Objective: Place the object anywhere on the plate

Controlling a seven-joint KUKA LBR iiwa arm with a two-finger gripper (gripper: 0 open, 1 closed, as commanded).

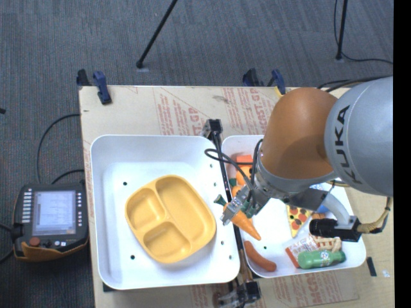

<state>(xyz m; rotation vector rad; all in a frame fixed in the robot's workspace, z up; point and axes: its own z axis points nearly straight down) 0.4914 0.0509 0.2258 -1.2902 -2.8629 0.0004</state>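
Nothing lies on the plate yet, so the task looks barely under way. Nearest the camera, in the right bin [358, 252], are a sausage [260, 258] and a green pickle-like toy [321, 258] on a small pack, with a pizza slice [297, 220] just behind them.

A little farther in is a carrot [249, 227], slanted, with its tip pointing toward the sausage. Its upper end runs under the tool [232, 212]. The tool sits low over the wall where the two bins meet, and the carrot is probably the thing to be moved. The tool touches or nearly touches the carrot. From this angle I cannot tell whether it is wide, narrow or already gripping.

Just across that wall, in the left bin [103, 172], is the yellow plate [170, 218]. Its three compartments are bare. What remains, as I judge it, is a secure grip, a lift over the wall, a short carry to the left and a release.

The grey and orange arm [308, 140] hides much of the right bin's far half. Beyond the bins, the surface [167, 111] is a pale board with faint red print. Blue clamps [101, 85] hold its far edge. A handheld control unit [51, 220] rests on the floor to the left. Farther off, dark grey carpet [64, 31] carries thin black stand legs [160, 24].
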